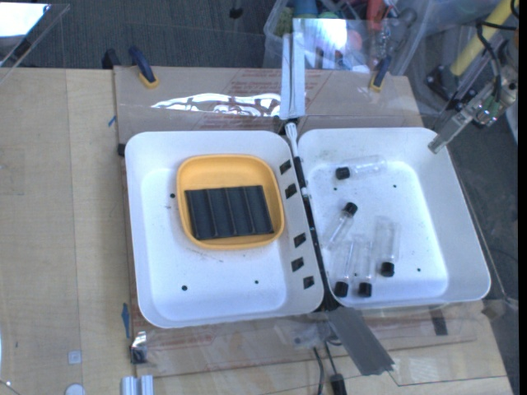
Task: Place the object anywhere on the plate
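Vials, clear with black caps, lie scattered in the right bin, none of them on the plate. Nearest, at that bin's front edge, two black caps sit just beside each other by the front left corner, and a third cap lies a little to their right. Behind these, three or four clear tubes lie roughly lengthwise across the middle of the bin floor, close together. One more vial lies further back with its cap pointing away. The farthest vial lies crosswise near the back edge, its cap to the left.

In the left bin, the yellow plate rests around the centre, slightly toward the back. A black ridged insert covers most of its floor. Small black tabs line the edge where the two bins meet.

The gripper hangs over the right bin's back right corner, well apart from every vial, with nothing visibly held. Whether it is open or closed cannot be told.

Beyond the bins lies a cardboard sheet, and past it stands a clear tub of coloured items.
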### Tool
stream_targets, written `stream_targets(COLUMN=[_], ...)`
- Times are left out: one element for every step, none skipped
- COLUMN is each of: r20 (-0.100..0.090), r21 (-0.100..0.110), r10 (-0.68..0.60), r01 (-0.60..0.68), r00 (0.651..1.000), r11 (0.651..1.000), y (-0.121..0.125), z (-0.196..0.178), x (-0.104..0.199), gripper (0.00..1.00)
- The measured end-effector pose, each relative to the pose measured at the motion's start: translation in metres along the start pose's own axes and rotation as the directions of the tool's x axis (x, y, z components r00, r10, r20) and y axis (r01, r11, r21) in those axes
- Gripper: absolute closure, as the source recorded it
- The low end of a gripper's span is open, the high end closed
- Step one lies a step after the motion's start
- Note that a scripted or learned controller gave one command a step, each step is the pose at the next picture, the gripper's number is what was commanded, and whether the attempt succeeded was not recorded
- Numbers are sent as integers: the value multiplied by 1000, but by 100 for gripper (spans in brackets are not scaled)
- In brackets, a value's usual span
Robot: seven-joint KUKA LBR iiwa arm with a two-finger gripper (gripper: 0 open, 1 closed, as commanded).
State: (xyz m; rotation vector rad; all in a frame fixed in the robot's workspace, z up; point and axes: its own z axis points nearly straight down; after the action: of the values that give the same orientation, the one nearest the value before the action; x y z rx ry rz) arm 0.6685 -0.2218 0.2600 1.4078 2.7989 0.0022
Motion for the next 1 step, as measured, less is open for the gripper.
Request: stream_targets(r20=[-2], r21=[0], r10=[-190], r01=[190], r00=[982], r11=[982], y=[0], z=[0], x=[0], gripper=[0])
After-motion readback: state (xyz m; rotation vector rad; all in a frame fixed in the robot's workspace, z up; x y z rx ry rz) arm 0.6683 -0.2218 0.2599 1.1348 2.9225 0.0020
